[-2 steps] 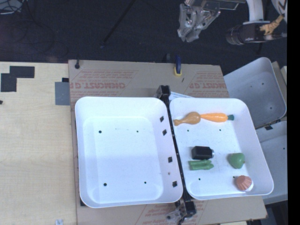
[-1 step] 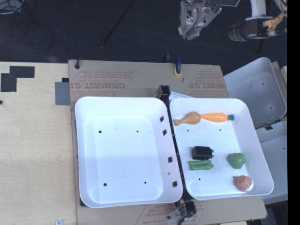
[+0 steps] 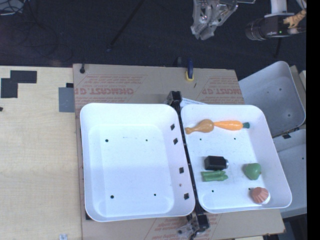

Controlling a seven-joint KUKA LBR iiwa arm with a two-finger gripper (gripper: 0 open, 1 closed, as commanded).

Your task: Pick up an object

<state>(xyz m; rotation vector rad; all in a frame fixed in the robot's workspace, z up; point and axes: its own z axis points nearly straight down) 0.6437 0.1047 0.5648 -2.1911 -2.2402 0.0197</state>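
The metal two-finger hand (image 3: pixel 206 20) is hanging high over the far edge of the counter (image 3: pixel 35 149), well apart from both bins and gripping nothing; whether it is released or clenched I cannot tell from this angle. Every candidate is lying in the shallow white right bin (image 3: pixel 280 184): a tan pear-shaped gourd (image 3: pixel 200 128) touching an orange plastic carrot (image 3: pixel 227 125) along the far side, a small black block (image 3: pixel 215 162) just beside a green ridged pod (image 3: pixel 214 176) at the middle, a green rounded pepper-like piece (image 3: pixel 252 171) to the right, and a pink-and-white ball (image 3: pixel 259 195) in the near right corner. The shallow white left bin (image 3: pixel 90 184) is offering nothing to aim at. A good attempt is probably going to be a straight descent on the green rounded piece, which is standing free. The block and pod are crowding each other, and the ball is sitting near the bin wall, so those are looking riskier.
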